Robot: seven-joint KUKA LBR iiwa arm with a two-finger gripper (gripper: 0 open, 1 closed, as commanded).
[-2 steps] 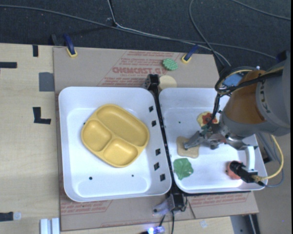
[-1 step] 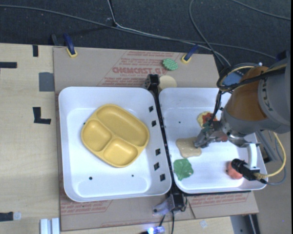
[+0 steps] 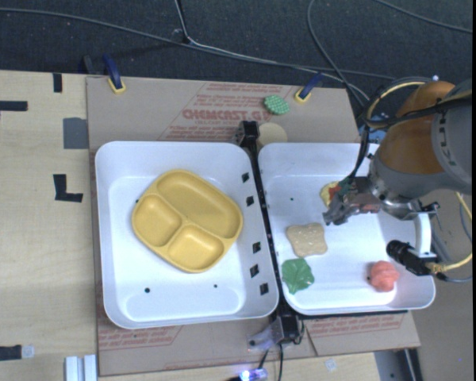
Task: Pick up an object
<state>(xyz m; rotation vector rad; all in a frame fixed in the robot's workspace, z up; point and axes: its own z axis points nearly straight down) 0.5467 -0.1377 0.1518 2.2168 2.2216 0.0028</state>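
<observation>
Right bin (image 3: 345,155), far half: end effector (image 3: 335,209) low over the floor, arm (image 3: 416,145) reaching in from the right. Finger state not readable from this angle; nothing seen gripped. Small yellow item (image 3: 330,190) touching or just beside the tip, mostly hidden, shape and heading unclear. Likeliest target by judgement: tan piece (image 3: 307,240), flat on the bin floor just below-left of the tip, near the divider (image 3: 258,213). Roughly square, slightly longer across the view than along it, long axis running near left-right with a slight tilt; no clear front or pointing end. Green lump (image 3: 297,275) just beside it toward the near edge, apart but close; red lump (image 3: 383,275) well apart in the near right corner. Left bin (image 3: 111,213) holding a yellow tray (image 3: 187,220), three compartments, set diagonally. Small green item (image 3: 276,103) out on the table beyond the bins. To do the step well, probably: centre over the tan piece before descending, close across its short side, come straight down, stay off the green lump and the divider, lift only once the piece sits between the fingers. Risk: flat piece, low profile, fingers apt to skid over it.
</observation>
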